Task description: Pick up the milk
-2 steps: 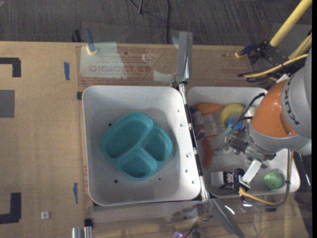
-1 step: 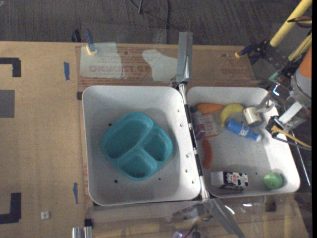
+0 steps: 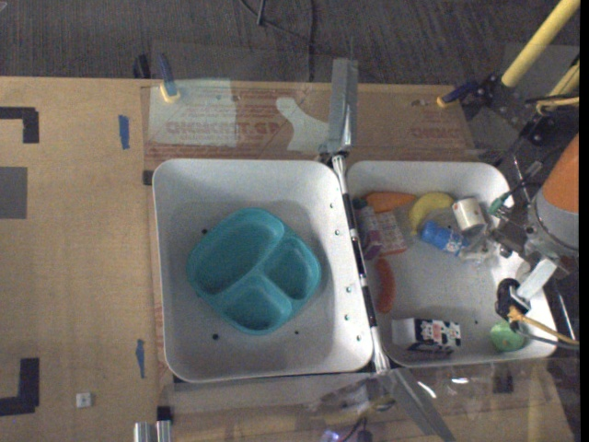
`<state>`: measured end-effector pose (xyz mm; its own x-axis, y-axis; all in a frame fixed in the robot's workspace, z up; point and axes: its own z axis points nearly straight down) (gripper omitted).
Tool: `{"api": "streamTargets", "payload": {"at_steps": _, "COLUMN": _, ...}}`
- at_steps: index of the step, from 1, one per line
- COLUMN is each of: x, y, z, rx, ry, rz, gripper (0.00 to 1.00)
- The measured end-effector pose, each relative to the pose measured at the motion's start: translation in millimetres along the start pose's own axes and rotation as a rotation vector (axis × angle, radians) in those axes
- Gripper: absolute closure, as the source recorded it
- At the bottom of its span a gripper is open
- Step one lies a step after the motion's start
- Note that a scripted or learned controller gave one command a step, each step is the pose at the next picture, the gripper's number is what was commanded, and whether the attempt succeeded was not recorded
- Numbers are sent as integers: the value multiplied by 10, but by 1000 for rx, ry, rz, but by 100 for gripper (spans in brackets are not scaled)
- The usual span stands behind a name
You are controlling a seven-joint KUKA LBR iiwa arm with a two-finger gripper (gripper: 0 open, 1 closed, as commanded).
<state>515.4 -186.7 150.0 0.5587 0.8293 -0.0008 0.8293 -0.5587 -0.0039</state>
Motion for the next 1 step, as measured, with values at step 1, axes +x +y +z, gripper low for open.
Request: {"api": "streamTargets", "payload": {"at_steps": 1, "x": 243, "y": 95, "z": 626, "rx": -7, "ry": 1, "rz": -216, "gripper": 0}}
